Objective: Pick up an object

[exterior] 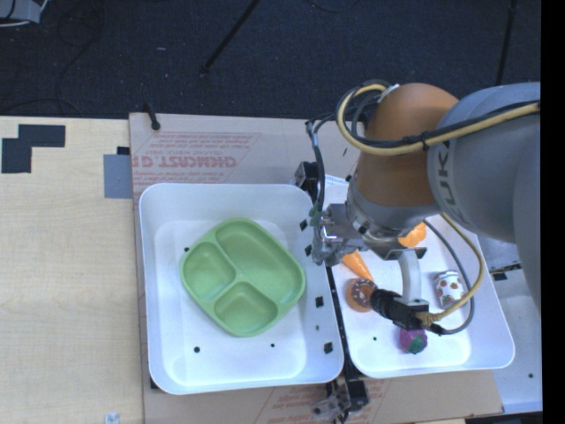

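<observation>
My gripper (355, 241) hangs below the orange-banded wrist over the left side of the right bin (494, 347), close to the divide between the bins. Right beneath it lies an orange carrot-shaped piece (356, 264), and just in front of that a round brown and orange ring (360, 294). A purple and green toy (412, 340) sits nearer the bin's front. A small white patterned cup (448, 286) stands to the right. Another orange piece (413, 233) peeks out from under the arm. The arm's bulk hides the back of this bin.
A green divided plate (243, 275) lies in the middle of the left bin (168, 360). Yellow and black cables loop off the wrist down over the right bin, with a black connector (399, 308) near the ring. Cardboard lies under both bins.
</observation>
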`<state>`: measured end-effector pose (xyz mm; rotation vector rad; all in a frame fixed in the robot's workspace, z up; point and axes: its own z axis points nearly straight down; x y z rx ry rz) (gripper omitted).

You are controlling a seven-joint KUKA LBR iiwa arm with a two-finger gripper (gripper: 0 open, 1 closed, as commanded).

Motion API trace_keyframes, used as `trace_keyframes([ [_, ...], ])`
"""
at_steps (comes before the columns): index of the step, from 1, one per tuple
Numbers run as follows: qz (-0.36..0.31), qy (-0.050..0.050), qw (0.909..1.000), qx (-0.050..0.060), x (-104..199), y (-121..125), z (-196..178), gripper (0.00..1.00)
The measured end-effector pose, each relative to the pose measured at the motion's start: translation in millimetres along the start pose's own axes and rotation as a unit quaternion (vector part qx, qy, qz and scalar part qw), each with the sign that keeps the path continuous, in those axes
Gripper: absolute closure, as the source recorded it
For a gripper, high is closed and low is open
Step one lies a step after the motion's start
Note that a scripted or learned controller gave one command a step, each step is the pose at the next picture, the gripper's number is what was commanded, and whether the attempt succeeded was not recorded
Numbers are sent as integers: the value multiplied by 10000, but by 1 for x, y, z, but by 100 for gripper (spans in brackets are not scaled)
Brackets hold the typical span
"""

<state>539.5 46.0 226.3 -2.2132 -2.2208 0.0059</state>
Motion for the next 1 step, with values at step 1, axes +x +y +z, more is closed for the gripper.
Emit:
trace_keyframes([
  [1,-3,1,10000,-4,41,-21,-7,100],
])
